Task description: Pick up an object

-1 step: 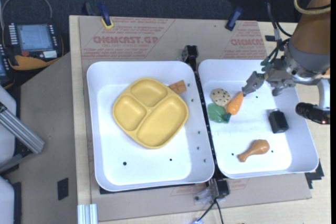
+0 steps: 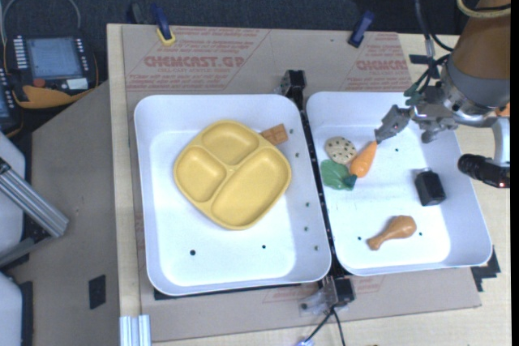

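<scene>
Overhead, my gripper (image 2: 408, 122) hung at the far right of the right bin (image 2: 462, 255), reaching in from the right. Its two fingers (image 2: 392, 124) stood spread apart, with nothing between them. One fingertip pointed left toward the carrot (image 2: 364, 159), near it but not touching. The carrot lay tilted near the bin's left side, its lower end touching a green leaf (image 2: 336, 174). A speckled cookie (image 2: 340, 147) sat just beside both, on the far side. A black block (image 2: 430, 187) lay to the right, apart from them, and a drumstick (image 2: 392, 232) lay nearer the front edge. In the left bin (image 2: 162, 255), a yellow plate (image 2: 233, 173) with three sections sat in the middle, a small brown piece (image 2: 275, 134) touching its far right rim.
</scene>
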